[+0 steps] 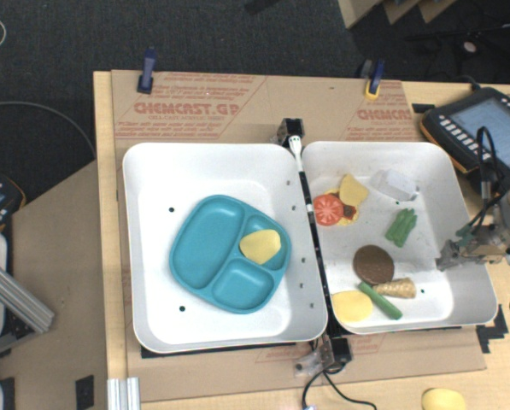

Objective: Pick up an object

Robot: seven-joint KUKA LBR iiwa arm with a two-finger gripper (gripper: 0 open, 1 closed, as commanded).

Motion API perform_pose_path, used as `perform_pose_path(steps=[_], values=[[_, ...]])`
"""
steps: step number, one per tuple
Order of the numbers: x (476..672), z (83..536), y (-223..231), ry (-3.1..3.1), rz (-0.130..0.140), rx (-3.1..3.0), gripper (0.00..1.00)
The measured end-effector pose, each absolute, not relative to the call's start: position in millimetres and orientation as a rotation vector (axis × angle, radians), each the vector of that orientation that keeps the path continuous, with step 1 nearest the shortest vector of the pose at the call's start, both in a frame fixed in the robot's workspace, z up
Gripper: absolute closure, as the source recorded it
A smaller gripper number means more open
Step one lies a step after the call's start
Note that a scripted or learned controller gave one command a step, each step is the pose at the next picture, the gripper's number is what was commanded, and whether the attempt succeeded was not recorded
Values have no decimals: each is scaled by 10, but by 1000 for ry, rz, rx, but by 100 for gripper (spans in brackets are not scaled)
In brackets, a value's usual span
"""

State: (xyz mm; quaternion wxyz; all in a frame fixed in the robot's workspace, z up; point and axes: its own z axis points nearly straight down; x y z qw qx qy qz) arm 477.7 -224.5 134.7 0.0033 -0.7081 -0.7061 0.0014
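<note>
two white bins side by side on the bench. left bin [143, 229] holds a teal divided plate [212, 259] with a pale yellow piece [260, 245] in its upper right compartment. right bin [472, 301] holds the loose objects: brown disc [373, 264] near centre, yellow round piece [352, 306] at front, tomato slice [328, 209], green block [401, 227], green stick [381, 301], clear cup [397, 184]. gripper [453, 254] sits at the right bin's right wall, nothing visibly between it; finger spread cannot be told.
</note>
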Motion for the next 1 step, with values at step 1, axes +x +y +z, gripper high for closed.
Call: perform_pose_path(steps=[1], values=[[4819,2629,-2037,-2235,-11,-2227,100]])
